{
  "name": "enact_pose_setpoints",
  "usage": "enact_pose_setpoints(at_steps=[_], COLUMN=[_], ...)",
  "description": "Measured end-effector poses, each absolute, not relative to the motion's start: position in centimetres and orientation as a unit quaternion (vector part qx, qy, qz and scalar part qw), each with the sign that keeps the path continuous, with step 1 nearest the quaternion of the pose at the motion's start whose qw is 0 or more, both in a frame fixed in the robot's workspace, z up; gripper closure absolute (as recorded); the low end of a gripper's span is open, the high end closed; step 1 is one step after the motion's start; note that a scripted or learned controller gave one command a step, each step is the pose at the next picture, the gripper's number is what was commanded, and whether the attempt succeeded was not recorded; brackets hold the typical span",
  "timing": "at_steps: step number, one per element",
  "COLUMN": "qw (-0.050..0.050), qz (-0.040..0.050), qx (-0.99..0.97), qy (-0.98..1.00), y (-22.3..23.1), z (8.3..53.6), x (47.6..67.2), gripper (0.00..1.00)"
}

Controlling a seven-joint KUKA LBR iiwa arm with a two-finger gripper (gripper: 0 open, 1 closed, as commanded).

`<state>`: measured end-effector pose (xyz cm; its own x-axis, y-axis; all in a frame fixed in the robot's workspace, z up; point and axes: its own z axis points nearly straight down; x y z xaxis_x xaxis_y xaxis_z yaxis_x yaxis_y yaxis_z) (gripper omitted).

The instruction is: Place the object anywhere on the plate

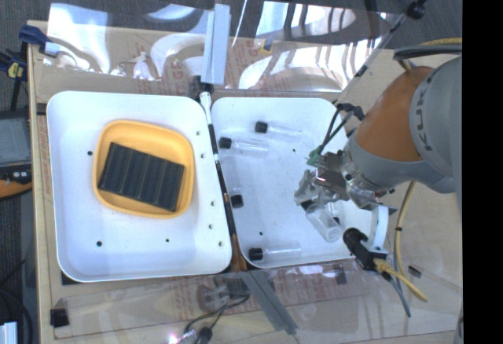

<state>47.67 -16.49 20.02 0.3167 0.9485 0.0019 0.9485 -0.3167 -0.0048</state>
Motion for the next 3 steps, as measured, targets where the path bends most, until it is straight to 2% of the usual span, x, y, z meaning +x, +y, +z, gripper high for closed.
enact_pose_setpoints(at_steps=[1, 2, 3], qw=[0.003, 0.002, 0.002], qz=[0.002, 0.0016, 0.0016], qx=[-0.759, -0.71, -0.711], qy=[-0.651, -0.704, -0.704], y=[-6.9, 4.3, 4.2], z=[19.0, 19.0, 19.0], x=[47.6, 51.9, 51.9], gripper=[1.0, 1.0, 0.0])
